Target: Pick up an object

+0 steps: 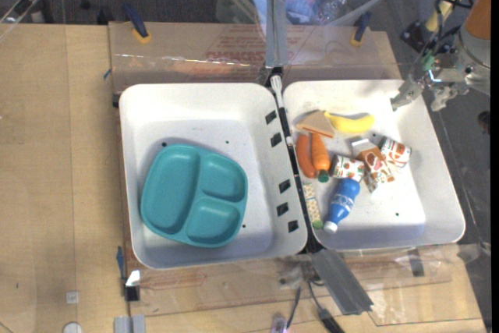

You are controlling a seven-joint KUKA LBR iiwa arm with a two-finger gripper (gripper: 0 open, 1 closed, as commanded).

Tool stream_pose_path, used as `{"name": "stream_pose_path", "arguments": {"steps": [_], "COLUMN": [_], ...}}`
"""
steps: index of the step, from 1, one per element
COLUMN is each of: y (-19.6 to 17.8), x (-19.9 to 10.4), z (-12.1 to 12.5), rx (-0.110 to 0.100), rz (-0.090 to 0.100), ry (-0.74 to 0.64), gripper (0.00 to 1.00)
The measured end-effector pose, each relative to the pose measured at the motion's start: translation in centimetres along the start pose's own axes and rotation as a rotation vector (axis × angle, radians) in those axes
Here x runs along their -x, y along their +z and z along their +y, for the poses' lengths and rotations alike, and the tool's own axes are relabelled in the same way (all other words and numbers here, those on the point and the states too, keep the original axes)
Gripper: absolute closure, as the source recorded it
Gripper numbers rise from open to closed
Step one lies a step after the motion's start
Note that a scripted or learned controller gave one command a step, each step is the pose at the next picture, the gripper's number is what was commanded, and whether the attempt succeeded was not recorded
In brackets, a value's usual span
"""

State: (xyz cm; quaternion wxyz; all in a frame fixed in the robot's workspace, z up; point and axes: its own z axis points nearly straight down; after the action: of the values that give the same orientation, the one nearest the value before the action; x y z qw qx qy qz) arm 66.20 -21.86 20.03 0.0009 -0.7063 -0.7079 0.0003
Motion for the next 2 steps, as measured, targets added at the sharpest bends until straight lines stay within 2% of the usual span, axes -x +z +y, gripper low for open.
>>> {"name": "stream_pose_path", "arguments": {"steps": [1,2], "y": [8.0,11.1], "x": [-6.6,-12.4], "z": [0.5,0.7], "rx": [-0.001,0.007], "rz": [0.000,-0.004], "ry": [-0.021,-0.182], "gripper": [0.00,0.00]}}
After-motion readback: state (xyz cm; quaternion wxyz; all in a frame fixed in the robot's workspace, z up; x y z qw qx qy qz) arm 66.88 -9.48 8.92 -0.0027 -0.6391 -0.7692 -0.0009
